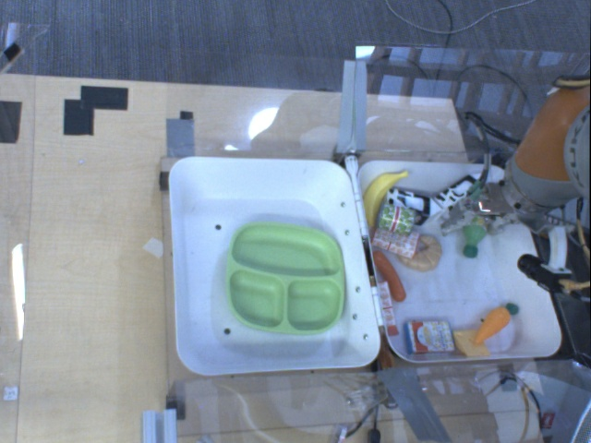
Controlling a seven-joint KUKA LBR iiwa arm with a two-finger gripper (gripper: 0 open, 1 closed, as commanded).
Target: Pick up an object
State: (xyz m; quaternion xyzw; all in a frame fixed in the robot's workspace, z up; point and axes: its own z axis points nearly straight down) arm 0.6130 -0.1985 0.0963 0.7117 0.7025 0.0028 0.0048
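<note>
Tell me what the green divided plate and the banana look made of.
Green divided plate: likely molded plastic, judging by its uniform pale green and soft sheen on the rounded compartment rims. Banana: probably plastic toy food, smooth even yellow with a slight gloss, though real fruit can't be excluded.

Black tape patches [92, 107] sit near the far left corner of the wooden bench [83, 275]. Grey carpet [185, 26] lies beyond the bench's far edge, with a thin looped cable [420, 7] on it.

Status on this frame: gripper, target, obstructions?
Gripper low in right bin, nothing visibly held. Green toy just beneath. Cow figure and can crowd close.
</note>
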